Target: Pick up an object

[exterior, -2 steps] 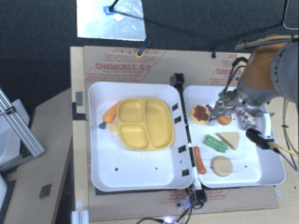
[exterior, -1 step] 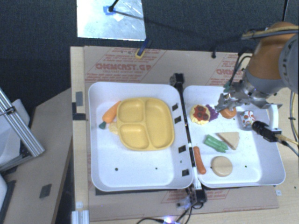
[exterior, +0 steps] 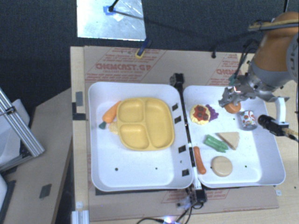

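The grey robot arm with the orange band comes in from the right, over the top of the right white bin. Its end effector sits low at the back of that bin. A small round orange toy is right under it and touches it. I cannot tell if the toy is really pinched or just lying there, and I cannot tell if the end effector is clenched or let go.

Near it on the left is a yellow toy plate with red sauce and purple bits. On the right is a small white cup with red marks. Lower down, a tan toy bread slice shaped like a triangle touches a green toy vegetable. A round tan toy bun lies near the front. A long red-orange toy sausage lies by the left wall of this bin.

The left white bin holds a yellow plastic tray with three parts. An orange toy carrot with a green end leans on the tray's left side. Both bins rest on the brown cardboard surface.
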